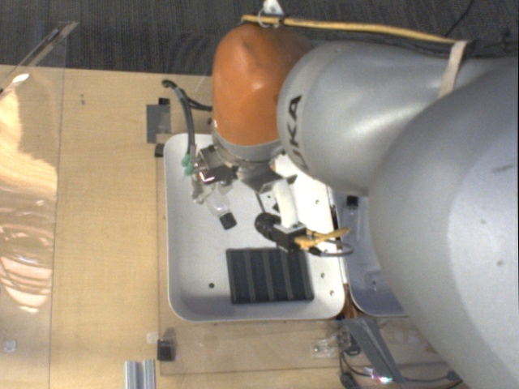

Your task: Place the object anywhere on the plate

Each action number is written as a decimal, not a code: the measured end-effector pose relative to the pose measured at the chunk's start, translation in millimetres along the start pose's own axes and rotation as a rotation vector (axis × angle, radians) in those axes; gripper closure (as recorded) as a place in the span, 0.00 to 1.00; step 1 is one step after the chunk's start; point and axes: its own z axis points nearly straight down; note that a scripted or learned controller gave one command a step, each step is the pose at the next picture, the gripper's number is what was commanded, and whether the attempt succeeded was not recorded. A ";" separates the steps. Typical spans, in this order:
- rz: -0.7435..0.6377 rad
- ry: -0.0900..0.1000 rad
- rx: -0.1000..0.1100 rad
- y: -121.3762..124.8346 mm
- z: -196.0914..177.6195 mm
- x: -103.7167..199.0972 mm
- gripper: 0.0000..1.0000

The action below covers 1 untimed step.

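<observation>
Claw low over the left bin, far from certain success

The claw [217, 194] hangs above the smooth white bin [182, 294]; whether it grips anything I cannot tell. The ribbed black rectangular plate [268, 275] lies near. A small dark object [228, 220], perhaps the target, could slip or be missed.

Bright, even light; glare streaks the bench [32, 177] at left; image slightly soft.

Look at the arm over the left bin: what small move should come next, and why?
Probably a short shift toward the dark ribbed plate at the near end of the left bin. The gripper hangs over the bin's far half, short of the plate. Whether it carries anything cannot be made out, so that needs checking first.
</observation>
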 end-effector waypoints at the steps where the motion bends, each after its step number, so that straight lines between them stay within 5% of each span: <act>1: -0.161 0.000 0.003 -86.7 67.2 7.5 1.00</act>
